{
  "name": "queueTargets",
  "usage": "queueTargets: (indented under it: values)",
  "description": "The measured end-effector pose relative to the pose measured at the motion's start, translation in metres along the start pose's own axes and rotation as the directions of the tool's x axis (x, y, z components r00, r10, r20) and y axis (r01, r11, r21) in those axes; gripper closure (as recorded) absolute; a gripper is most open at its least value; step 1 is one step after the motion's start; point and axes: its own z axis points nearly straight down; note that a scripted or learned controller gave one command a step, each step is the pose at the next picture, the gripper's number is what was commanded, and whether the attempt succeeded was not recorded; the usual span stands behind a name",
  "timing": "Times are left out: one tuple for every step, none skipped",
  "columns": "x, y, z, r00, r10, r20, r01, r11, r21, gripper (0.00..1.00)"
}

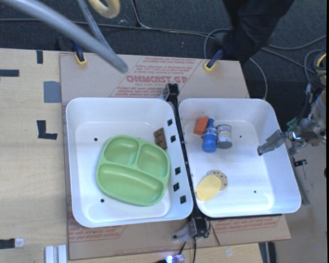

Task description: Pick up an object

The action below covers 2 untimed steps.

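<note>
I see gripper [270,144] at right bin's [274,201] right rim, can't tell its state | blue bottle [209,138], orange block [201,126], can [224,136] clustered in that bin's upper left | yellow piece [209,187] below them

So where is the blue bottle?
The blue bottle lies in the right bin, near its upper left, between an orange block and a small can.
</note>
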Motion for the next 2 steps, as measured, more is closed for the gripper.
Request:
queueTargets:
  values:
    - [0.0, 0.002, -0.005, 1.0, -0.003, 0.003, 0.003, 1.0, -0.01, 0.0]
    - [0.009, 0.001, 0.041, 1.0, -0.004, 0.001, 0.004, 1.0, -0.006, 0.0]
